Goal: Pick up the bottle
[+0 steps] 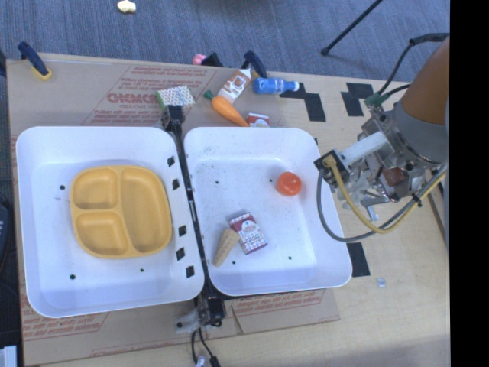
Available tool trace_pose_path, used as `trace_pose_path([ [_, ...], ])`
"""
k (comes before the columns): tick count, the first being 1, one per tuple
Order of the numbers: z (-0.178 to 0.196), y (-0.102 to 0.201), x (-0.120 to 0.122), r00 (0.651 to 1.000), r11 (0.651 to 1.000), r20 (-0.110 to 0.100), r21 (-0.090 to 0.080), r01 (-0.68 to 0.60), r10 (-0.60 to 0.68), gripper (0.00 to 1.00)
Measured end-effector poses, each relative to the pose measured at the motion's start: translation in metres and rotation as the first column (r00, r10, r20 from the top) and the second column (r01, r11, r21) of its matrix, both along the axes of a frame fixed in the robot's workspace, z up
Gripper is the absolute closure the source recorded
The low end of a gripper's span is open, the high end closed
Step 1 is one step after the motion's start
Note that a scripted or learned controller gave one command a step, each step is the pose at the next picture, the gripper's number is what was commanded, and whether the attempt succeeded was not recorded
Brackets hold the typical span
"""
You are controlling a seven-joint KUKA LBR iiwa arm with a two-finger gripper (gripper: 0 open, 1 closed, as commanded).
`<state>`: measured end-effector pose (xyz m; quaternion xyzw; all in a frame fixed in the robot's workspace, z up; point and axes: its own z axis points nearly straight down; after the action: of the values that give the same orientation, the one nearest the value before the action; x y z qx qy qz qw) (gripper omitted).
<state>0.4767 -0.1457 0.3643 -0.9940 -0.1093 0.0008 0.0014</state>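
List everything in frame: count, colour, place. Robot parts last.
bins: 2, white, side by side on the bench
divided plate: 1, yellow, left bin
ball: 1, orange-red, right bin
small carton: 1, red and white, right bin
cone: 1, tan, right bin, beside the carton
carrot: 1, orange, bench behind right bin
blue bottle: 1, lying behind right bin
white bottle: 1, orange label, beside the carrot
arm: 1, grey and orange, right
gripper: 1, right of right bin

You see a yellow divided tray (121, 210) in the left bin (30, 281); an orange ball (289, 183), cone (225, 245) and small carton (249, 232) in the right bin (325, 270).
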Motion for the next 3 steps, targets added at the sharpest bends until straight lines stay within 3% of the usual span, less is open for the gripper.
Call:
trace_pose_path([
  [1,-0.026,-0.054,-0.001,1.000,1.000,-0.003,0.002,0.013,-0.013,1.00],
  [2,-0.144,-0.038,0.032,1.000,1.000,-0.004,0.003,-0.031,0.031,1.00],
  [3,-0.242,-0.054,0.024,0.998,0.998,-0.004,0.003,-0.061,0.061,1.00],
])
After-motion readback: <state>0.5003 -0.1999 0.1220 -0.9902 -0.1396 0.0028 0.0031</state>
